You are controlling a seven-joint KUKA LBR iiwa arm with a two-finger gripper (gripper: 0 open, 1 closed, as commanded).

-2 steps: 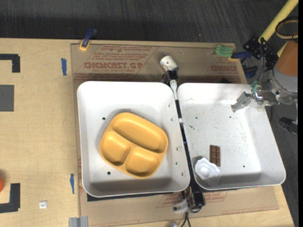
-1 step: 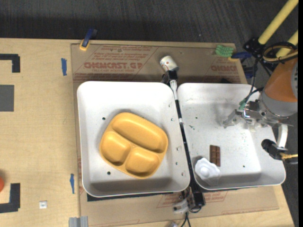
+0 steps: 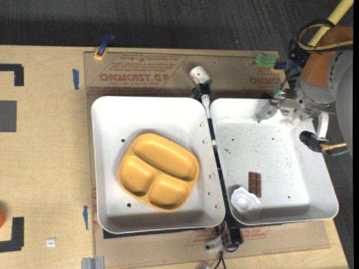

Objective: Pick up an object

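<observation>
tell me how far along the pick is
Nothing looks picked yet. The yellow three-compartment plastic tray lies in the left white bin; the small brown chocolate-like bar and the white crumpled lump lie in the right white bin. The end effector sits over that bin's far right corner, apart from them. Reaching, grasping and lifting remain.

1. A yellow three-compartment plastic tray (image 3: 159, 171) lies upside down in the shallow white left bin (image 3: 106, 116).
2. A small brown chocolate-like bar (image 3: 255, 184) and a crumpled white object (image 3: 245, 200) sit just beside each other near the front of the white right bin (image 3: 314, 198).
3. The grey arm's metal gripper (image 3: 279, 110) hangs over the right bin's far right corner.
</observation>
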